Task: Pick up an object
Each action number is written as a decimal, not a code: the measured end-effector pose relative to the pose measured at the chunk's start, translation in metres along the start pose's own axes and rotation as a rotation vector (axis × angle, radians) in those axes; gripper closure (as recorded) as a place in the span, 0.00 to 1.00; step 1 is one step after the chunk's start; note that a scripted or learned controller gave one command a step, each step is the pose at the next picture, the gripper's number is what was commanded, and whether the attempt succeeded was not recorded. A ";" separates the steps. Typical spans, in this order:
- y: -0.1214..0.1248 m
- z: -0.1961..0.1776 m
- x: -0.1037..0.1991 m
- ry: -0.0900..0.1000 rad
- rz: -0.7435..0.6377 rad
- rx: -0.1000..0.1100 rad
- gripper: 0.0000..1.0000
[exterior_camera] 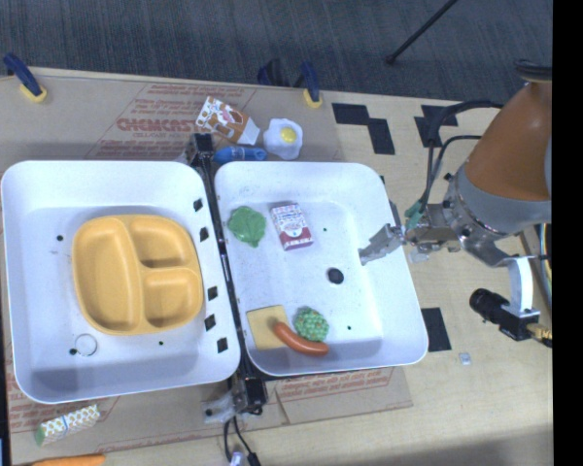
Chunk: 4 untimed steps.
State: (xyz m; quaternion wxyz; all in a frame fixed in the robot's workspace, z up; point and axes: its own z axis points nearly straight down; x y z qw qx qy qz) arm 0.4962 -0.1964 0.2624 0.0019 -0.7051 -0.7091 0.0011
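Note:
The right bin [394,304] holds a green leafy toy [246,225], a red and white carton [291,225], a small black piece [335,277], a tan slab [262,322], a sausage [302,341] and a green broccoli [311,324]. My gripper [379,235] hangs over that bin's right rim, to the right of the carton and above the black piece. It is open with nothing between its fingers [373,248]. The grey and orange arm [510,163] reaches in from the right.
The left bin [24,260] carries a yellow divided plate [138,270] and a small clear ring [85,345]. Behind the bins lie a fried-egg toy [285,137], a blue object [239,153] and a snack packet [220,116]. A wrapped packet [68,422] lies at front left.

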 end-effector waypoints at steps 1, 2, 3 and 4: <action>0.039 0.114 0.030 0.001 -0.080 0.002 0.00; 0.112 0.171 0.046 0.000 -0.131 -0.001 0.00; 0.112 0.160 0.046 0.000 -0.134 0.000 1.00; 0.094 0.070 0.106 -0.001 -0.278 -0.002 1.00</action>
